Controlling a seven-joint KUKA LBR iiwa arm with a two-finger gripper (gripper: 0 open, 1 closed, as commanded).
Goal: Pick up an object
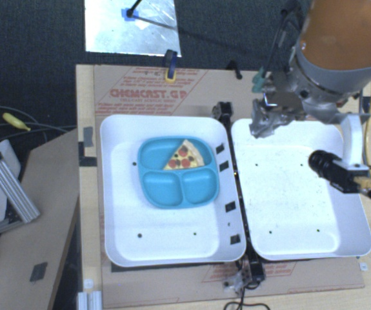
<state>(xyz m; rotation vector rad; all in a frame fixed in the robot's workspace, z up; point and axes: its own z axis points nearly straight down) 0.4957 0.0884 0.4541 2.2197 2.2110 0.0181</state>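
Triangular toy pizza slice (184, 155), in blue divided plastic plate's (166, 192) upper compartment, left white bin (124, 237): likely light, stiff, slick; grasp across straight edges. Two-finger gripper (262, 126) over right bin's (301, 237) far-left corner, state indiscernible

White bins: two, the left bin (117, 173) and the right bin (288, 192)
Blue divided plates: one (172, 189)
Pizza slices: one (186, 155)
Grippers: one (262, 126)
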